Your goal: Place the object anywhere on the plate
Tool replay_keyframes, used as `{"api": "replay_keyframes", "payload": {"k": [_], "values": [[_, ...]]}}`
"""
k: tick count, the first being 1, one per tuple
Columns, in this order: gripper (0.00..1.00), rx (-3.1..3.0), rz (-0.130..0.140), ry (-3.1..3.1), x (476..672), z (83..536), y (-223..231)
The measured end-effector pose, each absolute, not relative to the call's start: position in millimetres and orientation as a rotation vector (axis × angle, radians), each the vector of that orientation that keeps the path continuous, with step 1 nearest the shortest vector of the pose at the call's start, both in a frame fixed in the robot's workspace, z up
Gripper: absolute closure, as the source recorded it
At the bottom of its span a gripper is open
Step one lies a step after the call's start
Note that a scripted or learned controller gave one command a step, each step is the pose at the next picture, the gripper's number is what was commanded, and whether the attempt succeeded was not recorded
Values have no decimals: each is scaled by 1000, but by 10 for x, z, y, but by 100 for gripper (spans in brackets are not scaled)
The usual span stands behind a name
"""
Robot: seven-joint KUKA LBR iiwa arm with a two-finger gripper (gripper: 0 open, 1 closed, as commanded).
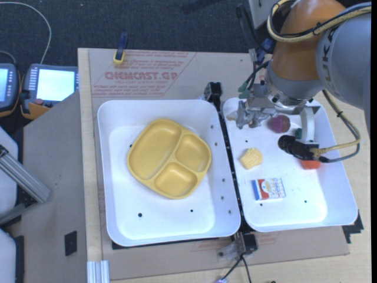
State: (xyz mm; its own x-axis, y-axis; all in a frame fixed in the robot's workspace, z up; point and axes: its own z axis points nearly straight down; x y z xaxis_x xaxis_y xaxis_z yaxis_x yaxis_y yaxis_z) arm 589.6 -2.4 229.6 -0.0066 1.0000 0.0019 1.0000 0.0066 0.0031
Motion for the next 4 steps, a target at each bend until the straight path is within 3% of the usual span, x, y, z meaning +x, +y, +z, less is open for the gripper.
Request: {"api": "replay_keyframes", "payload": {"k": [1,3,4], "values": [[100,2214,4,2230,5868,2321,563],[100,2216,3,2227,5992,2220,1444],[0,2219,1,2223,5993,2224,1417]]}}
